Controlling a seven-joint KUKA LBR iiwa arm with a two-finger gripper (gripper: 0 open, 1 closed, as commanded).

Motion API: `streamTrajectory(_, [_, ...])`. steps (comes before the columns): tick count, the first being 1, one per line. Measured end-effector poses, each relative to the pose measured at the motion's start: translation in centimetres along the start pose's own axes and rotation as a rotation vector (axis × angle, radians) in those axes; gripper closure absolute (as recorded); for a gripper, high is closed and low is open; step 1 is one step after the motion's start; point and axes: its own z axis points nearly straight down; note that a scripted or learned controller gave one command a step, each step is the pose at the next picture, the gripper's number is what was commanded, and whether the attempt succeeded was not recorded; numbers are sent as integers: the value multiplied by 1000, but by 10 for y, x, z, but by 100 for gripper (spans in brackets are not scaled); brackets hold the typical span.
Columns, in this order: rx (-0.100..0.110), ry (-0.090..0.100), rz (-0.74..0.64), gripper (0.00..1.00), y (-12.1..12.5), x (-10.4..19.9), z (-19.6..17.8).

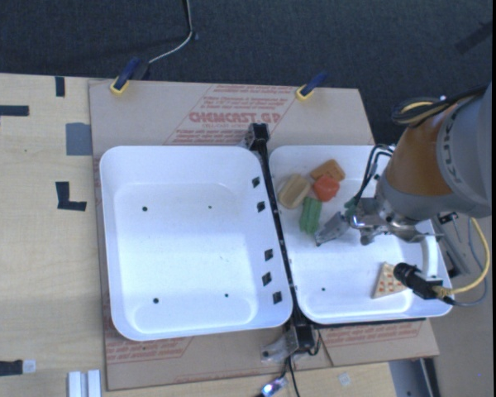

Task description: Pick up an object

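Two white bins sit side by side on a cardboard sheet; the left bin holds nothing I can see, while the right bin holds five loose objects. Four cluster at its far-left corner: a tan block, an orange block, a red piece touching the orange one, and a green block just below the tan one. The fifth, a patterned wedge, lies apart near the bin's right wall. The gripper hangs low inside the right bin, just right of the green block, tips angled toward it; whether the jaws are parted or closed I cannot tell, and nothing is visible between them. The arm covers the bin's right rim. A black divider runs between the bins. Open floor remains along the right bin's near edge.
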Motion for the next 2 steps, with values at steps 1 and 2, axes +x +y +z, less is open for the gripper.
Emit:
streamTrajectory(1, [41, 6, 1, 0, 95, 42, 35])
streamTrajectory(2, [41, 1, 1, 100, 93, 40, 27])
